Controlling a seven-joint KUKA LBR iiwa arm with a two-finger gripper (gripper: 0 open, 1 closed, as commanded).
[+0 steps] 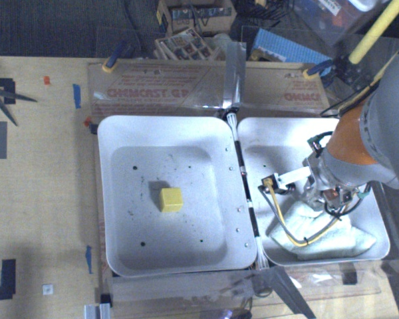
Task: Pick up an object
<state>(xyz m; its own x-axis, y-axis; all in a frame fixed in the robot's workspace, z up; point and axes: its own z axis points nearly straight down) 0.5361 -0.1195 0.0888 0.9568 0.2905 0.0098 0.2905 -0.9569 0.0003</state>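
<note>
A small yellow block [171, 199] lies alone near the middle of the left bin [120, 145]. My gripper [312, 206] is down inside the right bin [266, 138], well to the right of the block, hanging under the grey wrist with its orange band. Directly below and around it rests a pale white, soft-looking object [336, 238] against the bin's front wall. The wrist body hides the gripper's tip.
A yellow cable [282, 221] loops from the wrist down over the right bin's floor. A raised divider [239, 178] separates the two bins. Cardboard and clutter stand behind the bins; wooden bench spreads to the left.
</note>
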